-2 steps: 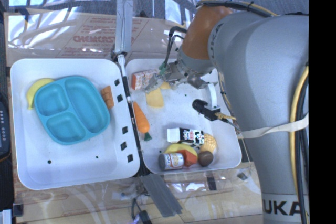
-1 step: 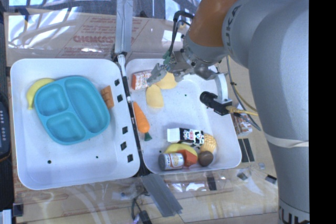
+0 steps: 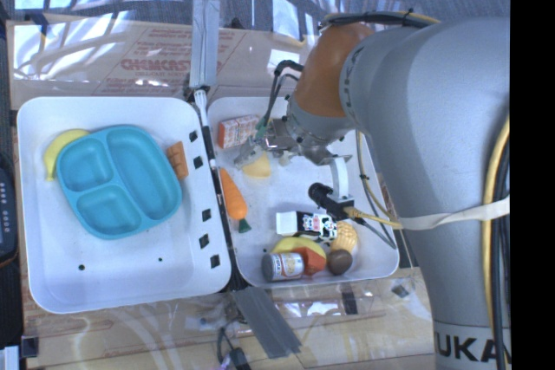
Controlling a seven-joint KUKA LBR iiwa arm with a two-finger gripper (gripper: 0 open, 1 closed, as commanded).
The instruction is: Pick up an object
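My gripper (image 3: 263,145) reaches down into the upper left part of the right bin (image 3: 373,269). It hangs just above a pale yellow food piece (image 3: 257,168) and right beside an orange-and-white carton (image 3: 236,132). An orange carrot (image 3: 232,197) lies along the bin's left wall, below the gripper. Toward the bin's front are a black-and-white cow-print carton (image 3: 308,223), a corn cob (image 3: 348,234), a small can (image 3: 284,266), a red fruit (image 3: 312,256) and a brown round item (image 3: 339,262).
The left bin (image 3: 52,273) holds a blue divided plate (image 3: 117,179) with a yellow banana (image 3: 57,148) tucked under its left edge, and a small orange block (image 3: 178,159) by the right wall. The bulky grey arm (image 3: 416,117) covers the right bin's right side.
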